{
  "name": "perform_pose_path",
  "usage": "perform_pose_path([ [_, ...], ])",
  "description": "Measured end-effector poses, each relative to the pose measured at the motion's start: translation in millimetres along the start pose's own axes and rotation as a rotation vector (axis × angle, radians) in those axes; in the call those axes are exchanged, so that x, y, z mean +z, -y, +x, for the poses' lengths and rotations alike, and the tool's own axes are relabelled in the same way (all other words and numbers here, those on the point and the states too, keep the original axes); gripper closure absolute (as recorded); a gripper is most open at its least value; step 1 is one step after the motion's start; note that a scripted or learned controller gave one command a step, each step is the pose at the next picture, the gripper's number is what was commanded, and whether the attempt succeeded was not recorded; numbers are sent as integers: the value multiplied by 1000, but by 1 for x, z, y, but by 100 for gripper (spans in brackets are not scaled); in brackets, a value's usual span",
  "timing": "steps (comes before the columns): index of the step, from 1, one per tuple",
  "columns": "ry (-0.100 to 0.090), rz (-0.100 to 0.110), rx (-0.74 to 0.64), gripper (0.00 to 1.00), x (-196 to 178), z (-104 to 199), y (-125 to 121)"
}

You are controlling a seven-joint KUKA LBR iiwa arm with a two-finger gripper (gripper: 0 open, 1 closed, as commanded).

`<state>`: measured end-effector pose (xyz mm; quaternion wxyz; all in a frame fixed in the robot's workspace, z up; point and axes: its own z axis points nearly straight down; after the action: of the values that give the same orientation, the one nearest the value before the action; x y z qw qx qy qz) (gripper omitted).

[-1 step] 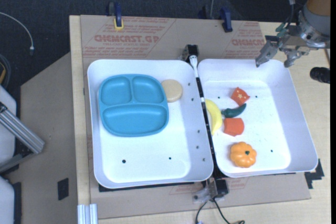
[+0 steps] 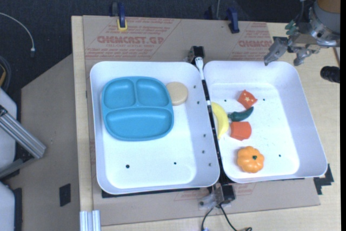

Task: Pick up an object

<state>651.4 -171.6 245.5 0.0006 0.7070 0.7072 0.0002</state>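
Above the right bin (image 2: 303, 89), the gripper (image 2: 284, 54) is being held spread; the pumpkin (image 2: 250, 159) should be approached vertically

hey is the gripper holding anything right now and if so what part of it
Nothing is held. The gripper hangs open above the right bin's far edge, with nothing between its fingers; the toy foods lie in the bin below.
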Motion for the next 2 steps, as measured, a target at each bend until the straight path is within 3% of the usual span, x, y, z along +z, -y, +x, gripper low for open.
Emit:
perform_pose_path([
  [2, -2, 7, -1, 0, 97, -9, -8],
])
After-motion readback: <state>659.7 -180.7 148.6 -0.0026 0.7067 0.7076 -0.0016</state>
